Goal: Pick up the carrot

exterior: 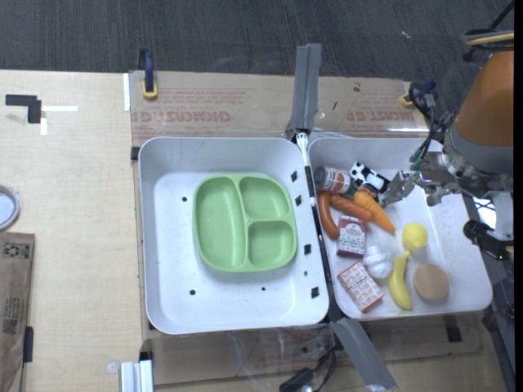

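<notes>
The brown cardboard (245,104) behind the bins is printed in red, upside down, with a word that seems to read "CHEMCN…GP"; the rest cannot be made out. Print on the two small red cartons (351,238) is too small to be read.

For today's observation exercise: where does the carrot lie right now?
In the camera view, the carrot lies in the right bin, toward its upper left, beside the hot dog and above a small red carton.
</notes>
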You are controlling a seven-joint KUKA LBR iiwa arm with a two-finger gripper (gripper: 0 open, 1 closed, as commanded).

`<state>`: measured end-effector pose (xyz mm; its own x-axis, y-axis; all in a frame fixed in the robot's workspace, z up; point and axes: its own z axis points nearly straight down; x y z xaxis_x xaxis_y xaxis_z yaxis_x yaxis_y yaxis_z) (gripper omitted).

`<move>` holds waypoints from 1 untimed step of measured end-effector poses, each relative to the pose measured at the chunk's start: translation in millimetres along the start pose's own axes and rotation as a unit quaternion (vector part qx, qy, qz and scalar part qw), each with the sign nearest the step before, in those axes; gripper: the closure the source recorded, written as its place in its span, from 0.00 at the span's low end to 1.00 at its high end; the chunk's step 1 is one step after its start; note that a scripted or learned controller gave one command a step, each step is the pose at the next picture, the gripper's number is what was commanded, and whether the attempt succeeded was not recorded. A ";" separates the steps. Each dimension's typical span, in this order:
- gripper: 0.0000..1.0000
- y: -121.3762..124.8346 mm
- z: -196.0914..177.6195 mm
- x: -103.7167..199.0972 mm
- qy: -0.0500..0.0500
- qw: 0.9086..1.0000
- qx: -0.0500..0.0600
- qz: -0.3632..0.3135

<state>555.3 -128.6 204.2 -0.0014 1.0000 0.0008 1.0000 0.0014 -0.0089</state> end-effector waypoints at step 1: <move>0.00 19.0 110.6 0.1 0.000 0.996 -0.005 -0.088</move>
<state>573.3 -128.3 93.5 -0.1770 0.9842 0.0006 0.9842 0.1770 0.0014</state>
